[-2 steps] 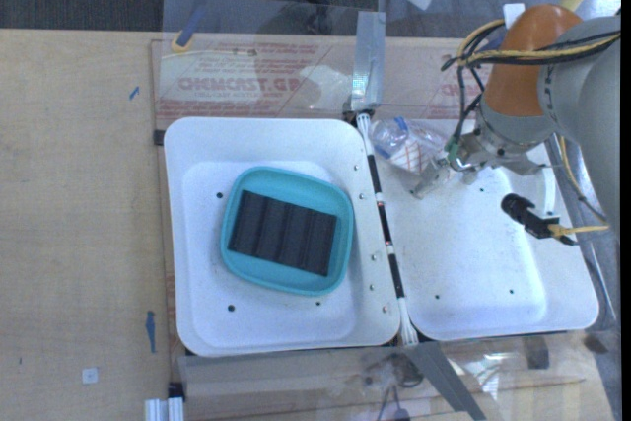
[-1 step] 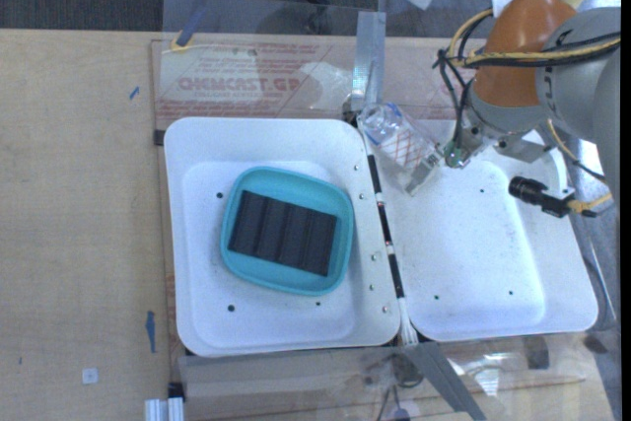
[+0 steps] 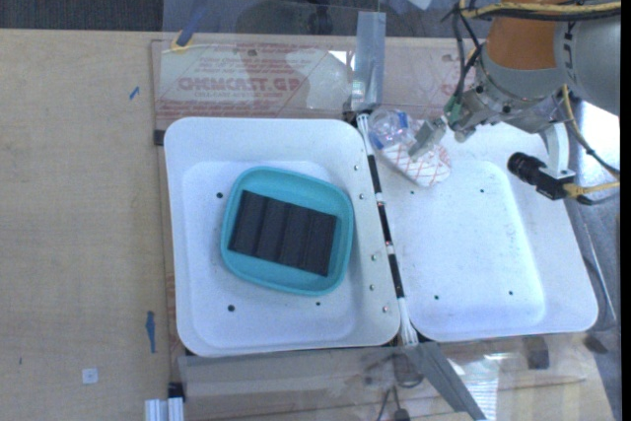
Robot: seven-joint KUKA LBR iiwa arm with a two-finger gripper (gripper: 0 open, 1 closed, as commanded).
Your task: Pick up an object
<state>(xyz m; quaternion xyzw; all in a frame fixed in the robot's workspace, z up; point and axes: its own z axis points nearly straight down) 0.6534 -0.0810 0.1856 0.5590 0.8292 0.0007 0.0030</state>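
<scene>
The hand [image 3: 430, 139] rests on a crumpled white red-checked plastic packet [image 3: 422, 164] in the right bin [image 3: 493, 251]; its opening cannot be determined. A teal rounded plastic tray [image 3: 286, 230] occupies the left bin [image 3: 197, 242].

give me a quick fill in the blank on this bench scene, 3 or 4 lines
1. The teal tray lies in the ____ bin.
2. The tray holds a row of ____ blocks.
3. The gripper is over the far-left corner of the ____ bin.
4. Under the gripper lies a white packet with ____ markings.

Missing words: left; black; right; red
</scene>
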